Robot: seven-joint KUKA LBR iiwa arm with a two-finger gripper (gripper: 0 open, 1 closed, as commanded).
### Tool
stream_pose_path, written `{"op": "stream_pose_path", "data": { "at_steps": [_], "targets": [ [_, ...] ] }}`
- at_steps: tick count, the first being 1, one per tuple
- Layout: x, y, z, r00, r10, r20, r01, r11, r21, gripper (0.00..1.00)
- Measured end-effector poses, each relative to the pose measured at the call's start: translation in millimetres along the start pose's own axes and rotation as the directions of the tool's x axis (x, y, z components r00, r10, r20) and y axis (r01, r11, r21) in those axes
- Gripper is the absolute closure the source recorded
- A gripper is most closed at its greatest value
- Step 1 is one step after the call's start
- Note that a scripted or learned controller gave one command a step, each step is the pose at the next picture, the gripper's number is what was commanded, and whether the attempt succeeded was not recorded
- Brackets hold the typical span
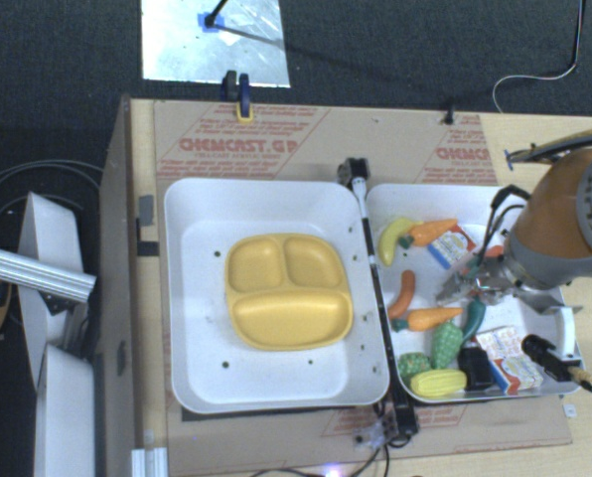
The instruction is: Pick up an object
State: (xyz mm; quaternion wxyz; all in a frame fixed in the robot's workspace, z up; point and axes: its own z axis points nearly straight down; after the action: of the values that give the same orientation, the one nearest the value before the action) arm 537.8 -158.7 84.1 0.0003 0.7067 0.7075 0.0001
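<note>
End effector: the end effector (465, 284) hangs low over the middle of the right bin (549, 394); whether it is apart or together I cannot tell, and nothing is seen clamped in it
Likely target: the orange carrot (433, 318), just at 7 o'clock from the end effector and touching or nearly touching the teal piece (472, 316)
Handling: judged a light, stiff plastic toy with a smooth, slippery skin; best taken across its thick middle, not the tapering end
Axis: long axis runs roughly 9 to 3 o'clock, slightly tilted; which end is the tip is too small to tell
Neighbours: red sausage (404, 293) at 10 o'clock from the carrot, green corn-like piece (446, 346) at 5 o'clock, banana (393, 238) further off at 11 o'clock
Risk: crowding may let the carrot roll aside
Left bin: yellow divided plate (287, 290) lies in the middle, well apart
</note>
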Motion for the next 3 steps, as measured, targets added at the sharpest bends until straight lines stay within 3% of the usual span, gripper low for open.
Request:
{"op": "stream_pose_path", "data": {
  "at_steps": [1, 2, 3],
  "targets": [
    [27.7, -31.7, 0.0, 1.000, 0.000, -0.001, 0.000, 1.000, 0.000, 0.00],
    [59.7, 19.7, -0.4, 1.000, -0.002, 0.000, 0.002, 1.000, -0.002, 0.00],
    [26.9, 74.1, -30.5, 1.000, -0.003, 0.001, 0.003, 1.000, -0.004, 0.00]
  ]
}}
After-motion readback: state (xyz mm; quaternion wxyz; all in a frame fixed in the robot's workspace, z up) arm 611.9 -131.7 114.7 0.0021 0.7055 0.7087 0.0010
